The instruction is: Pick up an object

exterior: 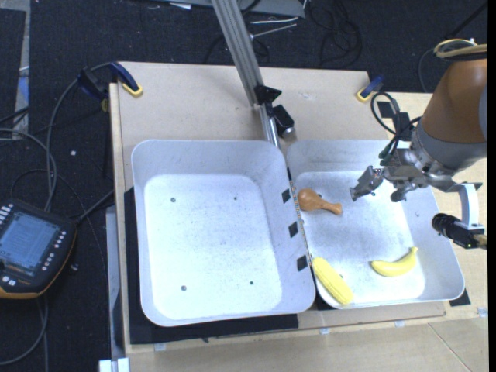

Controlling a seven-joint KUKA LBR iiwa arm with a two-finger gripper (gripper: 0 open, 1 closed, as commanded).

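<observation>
So the biggest risk I saw here was a plain miss. The pincer [383, 184] hung over the right bin [442, 285], up near its back part, and none of the three things in there sat right under it. The closest was the brown pear-shaped thing [316, 201], lying on its side just left of the pincer and close to the wall shared with the left bin [155, 161]. If the arm went straight down from where it was, I'd guess it would close on bare bin floor. That pear thing also looked rounded with a thin neck, so an off-centre pinch could squirt it sideways or jam it against the wall.

The other two weren't easier. The corn [332, 280] lay tucked into the front left corner, touching or nearly touching the rim, so a finger could catch the wall. The banana [394, 263] was near the front right, well apart from the pincer, curved and low.

The pincer itself looked spread apart, two dark fingers splayed with a gap between them, nothing in there and touching nothing that I could see.
</observation>
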